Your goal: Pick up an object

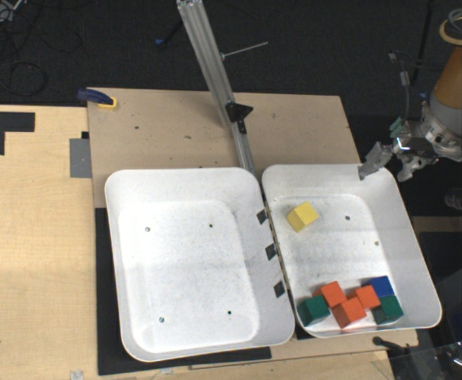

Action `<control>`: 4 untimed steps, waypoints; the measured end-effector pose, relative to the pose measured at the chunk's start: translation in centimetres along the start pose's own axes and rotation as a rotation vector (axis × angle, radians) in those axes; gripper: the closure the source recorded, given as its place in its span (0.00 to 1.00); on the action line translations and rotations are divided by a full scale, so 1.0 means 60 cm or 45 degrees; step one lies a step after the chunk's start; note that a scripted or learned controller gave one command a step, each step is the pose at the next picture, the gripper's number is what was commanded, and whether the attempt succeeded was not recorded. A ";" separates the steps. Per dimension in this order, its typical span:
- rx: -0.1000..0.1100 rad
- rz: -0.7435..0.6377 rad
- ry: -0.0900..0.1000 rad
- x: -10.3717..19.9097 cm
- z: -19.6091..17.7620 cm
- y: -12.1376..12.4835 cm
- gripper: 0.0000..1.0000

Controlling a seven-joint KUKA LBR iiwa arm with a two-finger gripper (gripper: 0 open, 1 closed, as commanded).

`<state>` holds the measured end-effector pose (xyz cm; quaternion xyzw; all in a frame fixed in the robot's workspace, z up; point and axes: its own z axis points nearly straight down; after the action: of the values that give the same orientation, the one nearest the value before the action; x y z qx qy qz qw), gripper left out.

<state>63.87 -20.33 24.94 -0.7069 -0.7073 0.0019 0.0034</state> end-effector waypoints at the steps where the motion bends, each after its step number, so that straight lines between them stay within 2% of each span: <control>1: -0.006 -0.005 -0.003 0.001 -0.006 0.001 0.00; 4: -0.001 -0.007 -0.001 0.004 0.221 0.020 0.00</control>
<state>64.97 -20.07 11.69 -0.7051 -0.7091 0.0019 0.0031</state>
